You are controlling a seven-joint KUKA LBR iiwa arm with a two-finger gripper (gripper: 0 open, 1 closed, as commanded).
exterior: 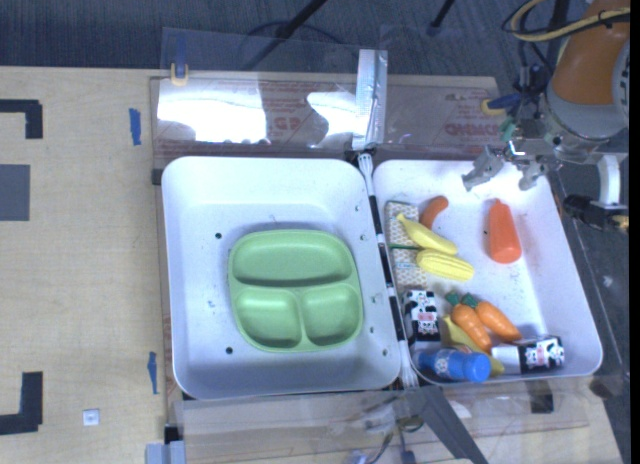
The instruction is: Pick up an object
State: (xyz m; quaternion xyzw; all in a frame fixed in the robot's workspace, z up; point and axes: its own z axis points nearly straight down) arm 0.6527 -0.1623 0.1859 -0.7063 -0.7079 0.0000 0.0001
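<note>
My gripper [506, 172] hangs over the far edge of the right bin [572, 282], its two fingers spread open with nothing between them. Just below it lies a red-orange toy [503, 230], apart from the fingers. To its left are a small orange sausage [433, 211], a yellow banana [424, 235] and a corn cob [446, 268]. Nearer the front lie carrots [482, 321], a cow figure [423, 314], a blue bottle [456, 365] and a black-and-white bottle [541, 354].
The left bin [190, 212] holds a green divided plate [295, 287]. A clear plastic wall [260, 102] stands behind the bins. A patterned mat [403, 264] lies along the right bin's left side. Yellow cables [545, 7] loop above the arm.
</note>
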